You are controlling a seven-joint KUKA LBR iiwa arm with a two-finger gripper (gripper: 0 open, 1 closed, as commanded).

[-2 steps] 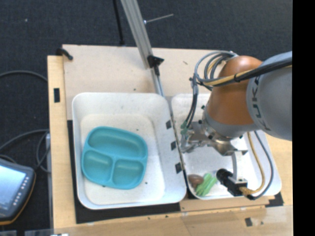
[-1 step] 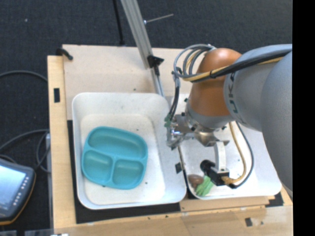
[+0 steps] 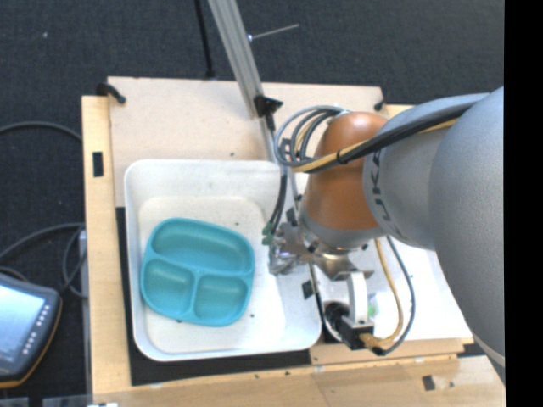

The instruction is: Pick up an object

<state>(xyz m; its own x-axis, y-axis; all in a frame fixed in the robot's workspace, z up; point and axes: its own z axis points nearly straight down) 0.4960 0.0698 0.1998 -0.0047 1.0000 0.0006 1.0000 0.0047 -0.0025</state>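
Apparently the pincer [image 3: 284,257] hangs low at the right wall of the left bin [image 3: 170,176], just right of the blue divided plate [image 3: 197,271]; whether it is released or clenched I cannot tell, since the orange wrist covers it from above. That plate lies flat on the bin floor, apart from the pincer. It looks like stiff, light, smooth plastic, likely slippery, so its raised rim nearest the pincer seems the best hold. Right of the plate, the second bin [image 3: 424,299] sits mostly under the arm [image 3: 441,176].
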